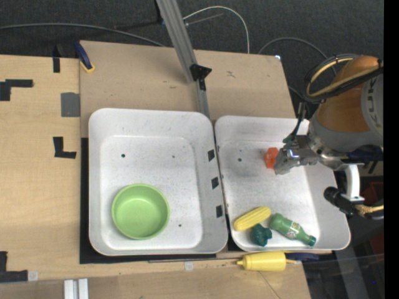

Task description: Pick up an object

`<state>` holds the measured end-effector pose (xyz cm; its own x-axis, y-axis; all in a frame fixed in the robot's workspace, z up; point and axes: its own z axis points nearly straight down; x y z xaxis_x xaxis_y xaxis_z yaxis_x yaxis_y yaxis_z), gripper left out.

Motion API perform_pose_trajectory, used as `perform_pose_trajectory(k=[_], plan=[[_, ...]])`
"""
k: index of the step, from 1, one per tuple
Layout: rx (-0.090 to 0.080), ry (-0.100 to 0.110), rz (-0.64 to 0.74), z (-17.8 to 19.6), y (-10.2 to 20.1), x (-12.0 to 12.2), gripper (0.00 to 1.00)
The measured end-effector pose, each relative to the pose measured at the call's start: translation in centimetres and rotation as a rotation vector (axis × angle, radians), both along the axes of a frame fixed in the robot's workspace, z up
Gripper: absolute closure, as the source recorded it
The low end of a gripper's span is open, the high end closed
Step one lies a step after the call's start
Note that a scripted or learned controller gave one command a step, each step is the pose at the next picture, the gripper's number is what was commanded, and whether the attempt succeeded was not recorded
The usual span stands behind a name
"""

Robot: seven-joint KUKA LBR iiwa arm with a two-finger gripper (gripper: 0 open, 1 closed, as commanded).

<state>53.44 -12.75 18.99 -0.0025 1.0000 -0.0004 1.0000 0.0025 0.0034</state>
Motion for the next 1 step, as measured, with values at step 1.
perform_pose_trajectory(k=[1], plan=[[-0.001,0.0,-0.001,5.26,0.02,0.08,1.0]])
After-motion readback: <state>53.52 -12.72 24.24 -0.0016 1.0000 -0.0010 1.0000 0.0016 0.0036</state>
